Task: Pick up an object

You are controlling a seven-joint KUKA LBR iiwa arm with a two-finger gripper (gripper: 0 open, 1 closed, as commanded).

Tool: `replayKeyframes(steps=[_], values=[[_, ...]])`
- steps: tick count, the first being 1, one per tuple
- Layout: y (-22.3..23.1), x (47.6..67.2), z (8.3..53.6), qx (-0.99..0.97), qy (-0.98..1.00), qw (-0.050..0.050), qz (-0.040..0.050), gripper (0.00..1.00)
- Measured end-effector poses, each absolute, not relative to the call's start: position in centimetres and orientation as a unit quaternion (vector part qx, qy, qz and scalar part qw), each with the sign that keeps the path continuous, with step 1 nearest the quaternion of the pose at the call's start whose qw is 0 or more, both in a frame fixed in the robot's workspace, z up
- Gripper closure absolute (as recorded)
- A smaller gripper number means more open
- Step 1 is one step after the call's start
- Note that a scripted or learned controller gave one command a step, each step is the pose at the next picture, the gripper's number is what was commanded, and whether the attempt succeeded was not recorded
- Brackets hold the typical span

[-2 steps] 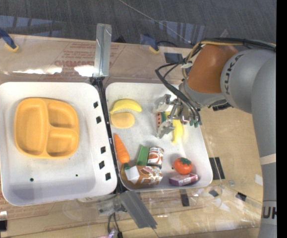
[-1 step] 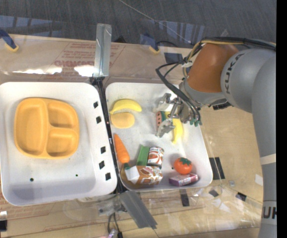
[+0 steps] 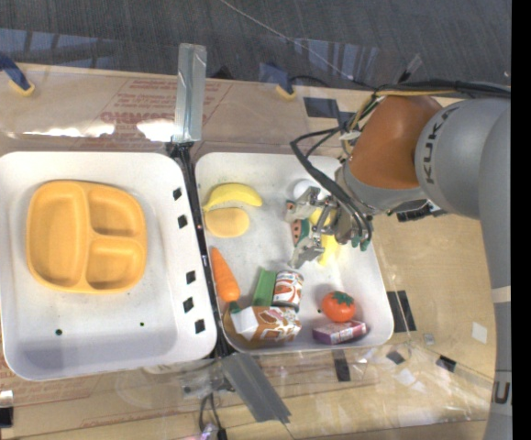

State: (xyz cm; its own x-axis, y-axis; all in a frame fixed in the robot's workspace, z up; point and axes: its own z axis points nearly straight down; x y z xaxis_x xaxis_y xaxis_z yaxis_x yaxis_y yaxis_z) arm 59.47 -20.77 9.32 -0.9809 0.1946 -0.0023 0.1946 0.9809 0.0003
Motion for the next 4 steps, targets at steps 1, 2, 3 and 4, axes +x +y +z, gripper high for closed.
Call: replayKeyframes(steps=[1,2,3,4], values=[[-20.6,59.7,10.4,0.095,0.995,0.003,-0.0001,1.0],[-21.2,60.9,24.4,0.113,0.994,0.007,-0.002,1.0],[-21.1,60.7,23.8,0.113,0.994,0.002,-0.0007,0.0],[-20.9,61.9,9.6,0.12,0.993,-0.006,0.0011,0.0]])
